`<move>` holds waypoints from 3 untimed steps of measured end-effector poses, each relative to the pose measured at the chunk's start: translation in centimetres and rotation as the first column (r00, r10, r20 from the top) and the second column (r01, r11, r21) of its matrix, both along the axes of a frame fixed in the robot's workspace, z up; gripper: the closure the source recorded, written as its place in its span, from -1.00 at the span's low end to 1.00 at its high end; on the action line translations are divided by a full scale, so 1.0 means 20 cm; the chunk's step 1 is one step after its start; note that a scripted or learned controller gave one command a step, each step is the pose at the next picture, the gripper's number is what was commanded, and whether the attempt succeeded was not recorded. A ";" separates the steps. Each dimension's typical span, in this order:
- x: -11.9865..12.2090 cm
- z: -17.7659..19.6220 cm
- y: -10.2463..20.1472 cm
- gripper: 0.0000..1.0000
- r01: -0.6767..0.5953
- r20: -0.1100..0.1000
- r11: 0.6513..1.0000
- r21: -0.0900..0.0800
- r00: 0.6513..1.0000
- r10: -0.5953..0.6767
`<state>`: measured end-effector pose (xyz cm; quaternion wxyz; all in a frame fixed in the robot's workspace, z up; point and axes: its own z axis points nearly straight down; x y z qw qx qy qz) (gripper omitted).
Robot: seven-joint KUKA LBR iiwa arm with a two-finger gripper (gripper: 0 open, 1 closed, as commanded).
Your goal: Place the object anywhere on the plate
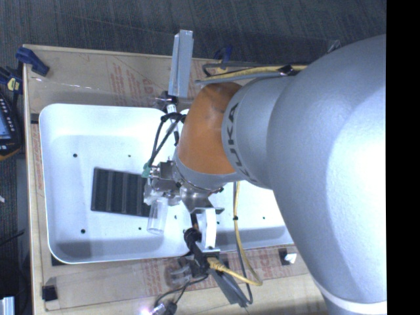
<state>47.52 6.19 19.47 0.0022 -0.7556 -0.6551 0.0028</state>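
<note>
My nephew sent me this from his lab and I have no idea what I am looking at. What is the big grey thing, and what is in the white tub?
The big grey thing is a robot arm with an orange band near its wrist. It reaches in from the right, and because the camera sits above the bench and looks down at a slant, the arm looms large. Below it is a wooden bench bearing a shallow white bin. In that bin lies a dark ribbed rectangle, apparently the plate. The arm's claw hangs over the bin, just right of the rectangle. A small clear cylinder shows at its tip; I cannot tell whether it is gripped. Yellow and black cables trail from the wrist.
</note>
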 end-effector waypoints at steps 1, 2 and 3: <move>0.12 -0.52 0.39 1.00 -0.458 0.003 0.889 0.003 0.889 0.458; 0.11 -0.52 0.21 1.00 -0.665 0.003 0.747 0.005 0.747 0.665; 0.00 -0.52 0.40 1.00 -0.421 -0.001 0.907 0.003 0.907 0.421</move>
